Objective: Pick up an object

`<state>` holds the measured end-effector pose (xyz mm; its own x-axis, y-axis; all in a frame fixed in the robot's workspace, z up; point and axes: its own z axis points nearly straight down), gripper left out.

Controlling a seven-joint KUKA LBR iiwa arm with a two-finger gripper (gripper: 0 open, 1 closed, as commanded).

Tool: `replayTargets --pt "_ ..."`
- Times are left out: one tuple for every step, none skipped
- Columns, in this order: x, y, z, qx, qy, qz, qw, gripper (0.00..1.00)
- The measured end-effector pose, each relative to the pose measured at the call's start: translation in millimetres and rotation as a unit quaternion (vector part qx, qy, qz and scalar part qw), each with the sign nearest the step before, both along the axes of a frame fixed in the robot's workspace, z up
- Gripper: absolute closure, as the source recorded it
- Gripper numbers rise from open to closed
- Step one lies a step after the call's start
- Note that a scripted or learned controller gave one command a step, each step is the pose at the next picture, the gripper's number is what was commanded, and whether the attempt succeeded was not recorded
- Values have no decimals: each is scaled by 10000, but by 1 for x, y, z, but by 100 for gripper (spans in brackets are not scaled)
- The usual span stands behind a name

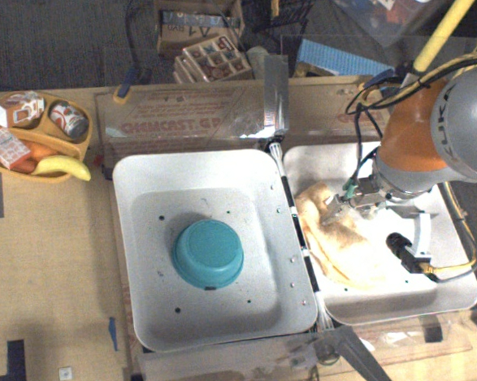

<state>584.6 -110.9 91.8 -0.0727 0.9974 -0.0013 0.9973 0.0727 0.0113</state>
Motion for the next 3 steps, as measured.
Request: replayTargets --pt "66 -17 -1 -11 -1 448 9990 0" --pt "84 11 -2 -39 12 1011 9949 0" --pt "86 11 10 -32 -25 1009 9949 100"
